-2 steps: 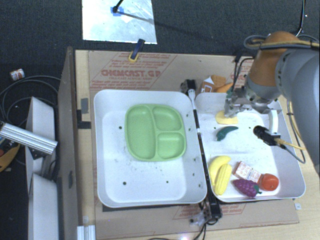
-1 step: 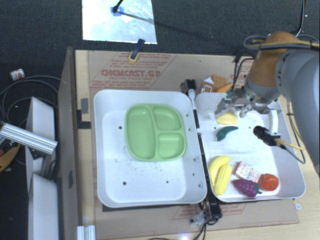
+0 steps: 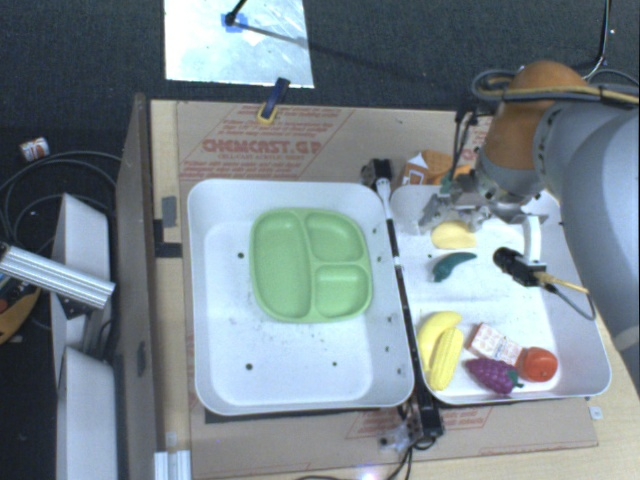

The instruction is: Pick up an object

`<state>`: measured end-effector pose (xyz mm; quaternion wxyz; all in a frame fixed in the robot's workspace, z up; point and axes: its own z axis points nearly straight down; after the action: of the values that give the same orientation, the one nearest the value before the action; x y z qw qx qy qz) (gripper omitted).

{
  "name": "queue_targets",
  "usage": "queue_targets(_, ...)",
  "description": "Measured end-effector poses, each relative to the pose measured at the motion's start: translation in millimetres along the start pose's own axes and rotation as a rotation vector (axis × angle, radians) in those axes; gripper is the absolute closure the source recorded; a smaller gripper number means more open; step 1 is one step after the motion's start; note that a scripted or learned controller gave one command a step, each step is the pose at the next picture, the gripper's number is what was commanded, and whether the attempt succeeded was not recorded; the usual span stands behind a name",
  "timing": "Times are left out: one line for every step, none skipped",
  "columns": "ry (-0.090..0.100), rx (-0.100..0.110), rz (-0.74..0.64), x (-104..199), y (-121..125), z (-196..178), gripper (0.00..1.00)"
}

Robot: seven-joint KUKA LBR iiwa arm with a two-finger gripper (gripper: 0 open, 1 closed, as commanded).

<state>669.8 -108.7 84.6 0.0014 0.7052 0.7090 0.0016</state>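
Camera view: two bins (image 3: 230,388), one green tray (image 3: 308,265), two bananas (image 3: 442,343); whether the jaws (image 3: 455,211) are parted, I cannot tell.

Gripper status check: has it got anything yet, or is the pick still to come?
Done: the arm has reached the right bin, and the gripper sits at the far end just above the pale yellow piece. In hand: nothing visibly lifted; that piece lies on the bin floor. Left: the grasp and lift. The teal piece, banana, corn, grapes and tomato lie untouched.
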Motion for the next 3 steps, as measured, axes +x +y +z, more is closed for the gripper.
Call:
queue_targets(-0.001,0.004,0.004,-4,-21,0,0.00)
queue_targets(-0.001,-0.013,0.002,-3,-15,-18,1.00)
queue_targets(-0.001,-0.012,0.002,-3,-16,-17,0.00)
